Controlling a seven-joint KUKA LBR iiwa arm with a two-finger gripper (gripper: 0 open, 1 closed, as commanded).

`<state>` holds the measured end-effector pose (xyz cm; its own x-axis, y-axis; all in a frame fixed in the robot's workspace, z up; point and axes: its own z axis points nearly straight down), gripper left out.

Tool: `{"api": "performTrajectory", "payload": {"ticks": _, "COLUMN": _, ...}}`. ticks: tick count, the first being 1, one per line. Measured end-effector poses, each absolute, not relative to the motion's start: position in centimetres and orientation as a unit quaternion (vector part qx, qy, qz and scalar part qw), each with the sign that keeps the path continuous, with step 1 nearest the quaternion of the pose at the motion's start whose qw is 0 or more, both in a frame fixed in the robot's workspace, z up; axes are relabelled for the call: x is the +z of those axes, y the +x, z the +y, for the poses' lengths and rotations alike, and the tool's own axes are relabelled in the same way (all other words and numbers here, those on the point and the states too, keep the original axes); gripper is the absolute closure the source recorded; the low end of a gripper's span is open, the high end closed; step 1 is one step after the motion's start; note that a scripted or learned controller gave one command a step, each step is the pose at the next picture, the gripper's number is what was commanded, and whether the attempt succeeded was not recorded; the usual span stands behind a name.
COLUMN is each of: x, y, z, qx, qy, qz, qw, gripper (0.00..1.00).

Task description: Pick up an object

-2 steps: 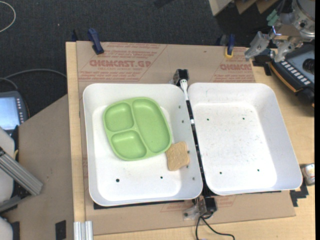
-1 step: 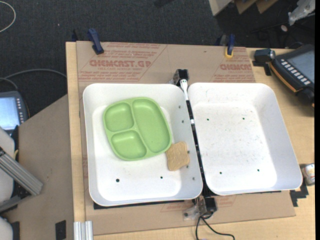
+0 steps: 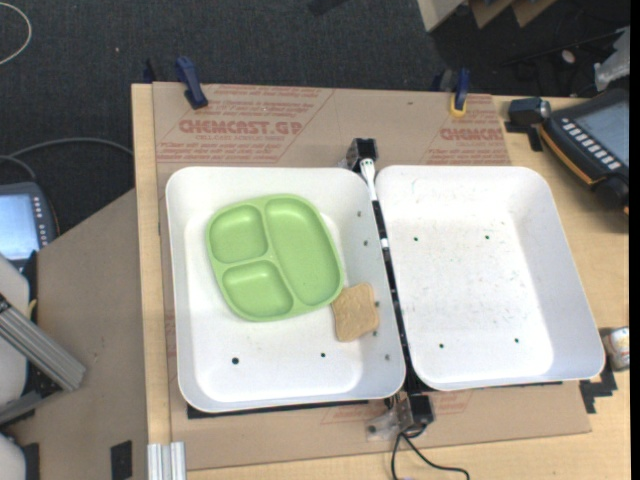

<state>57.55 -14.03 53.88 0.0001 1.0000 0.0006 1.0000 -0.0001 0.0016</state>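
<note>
Cables (image 3: 405, 448) dangle at the desk's (image 3: 150, 268) near edge, at six o'clock, closest to the lens. Going by size from there: the brown desk carries two shallow white bins side by side, the left bin (image 3: 190, 368) holding everything, the right bin (image 3: 500, 278) showing just dark specks. Inside the left bin, a green divided plate (image 3: 272, 258) with three compartments sits around the middle, tilted on the diagonal. Smallest is a tan sponge-like square (image 3: 354, 312), touching the plate's rim at about four o'clock and lying near the bin's right wall.

As for the end effector, I cannot tell its state.

Either item would serve as the pick. Risks, as I judge them: the plate is broad and low, so fingers may slide off its rim; the tan square lies against the plate and near the wall, so a descent there could strike either, nudge the plate, or close on nothing.
</note>
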Motion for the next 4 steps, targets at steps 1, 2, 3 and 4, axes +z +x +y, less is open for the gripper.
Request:
{"api": "performTrajectory", "payload": {"ticks": 1, "x": 54.7, "y": 57.9, "z": -14.0, "qx": 0.0005, "qy": 0.707, "qz": 0.707, "qw": 0.002, "gripper": 1.00}}
{"api": "performTrajectory", "payload": {"ticks": 2, "x": 43.2, "y": 55.4, "z": -12.5, "qx": -0.0034, "qy": 0.708, "qz": 0.707, "qw": -0.006, "gripper": 1.00}}
{"api": "performTrajectory", "payload": {"ticks": 3, "x": 34.9, "y": 49.6, "z": -10.9, "qx": -0.0030, "qy": 0.708, "qz": 0.706, "qw": -0.005, "gripper": 1.00}}
{"api": "performTrajectory", "payload": {"ticks": 4, "x": 50.2, "y": 51.8, "z": -17.4, "qx": 0.0039, "qy": 0.709, "qz": 0.705, "qw": 0.011, "gripper": 1.00}}
